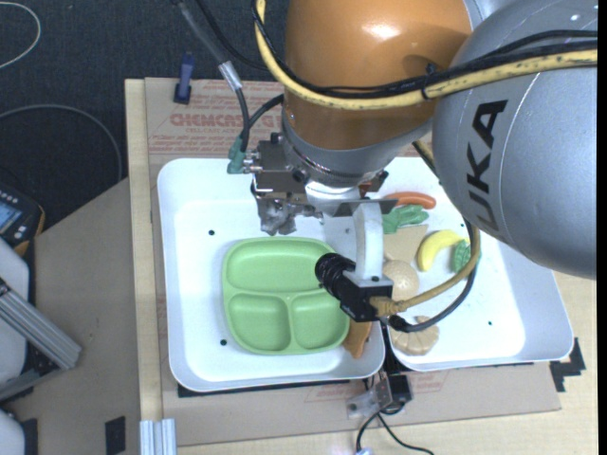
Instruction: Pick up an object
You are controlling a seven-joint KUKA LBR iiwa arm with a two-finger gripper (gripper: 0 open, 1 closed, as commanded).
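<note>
Left bin (185, 282): holds one thing, a green divided plate (275, 297). It lies flat and fills most of the floor, its near edge close to the near wall.
Right bin (517, 330): the small toys sit bunched at its left side, against the wall shared with the other bin. The right half is bare.
Toy cluster: an orange carrot (410, 199) is farthest, with a green leafy piece (406, 217) just near of it. A yellow banana (436, 247) comes next, beside a pale round piece (403, 278).
Why this matters: I judge the plate awkward to pinch because it is flat, low and broad. The toys are small enough to grip but crowd one another.
Task's thing: any of these would do. The plate is closest to the tool, and the toys are off to its right.
Arm (379, 55): reaches in from the right, wrist pointing straight down, and its orange band hides the far part of both bins.
Gripper (277, 214): hangs over the far part of the left bin, at the plate's far rim. Whether it touches the plate cannot be told.
Gripper opening: cannot tell, since the tip is small and grey against the white floor. Nothing can be made out in its grasp.
Step, as I judge it: positioning over the plate's far rim, with nothing picked up yet.
</note>
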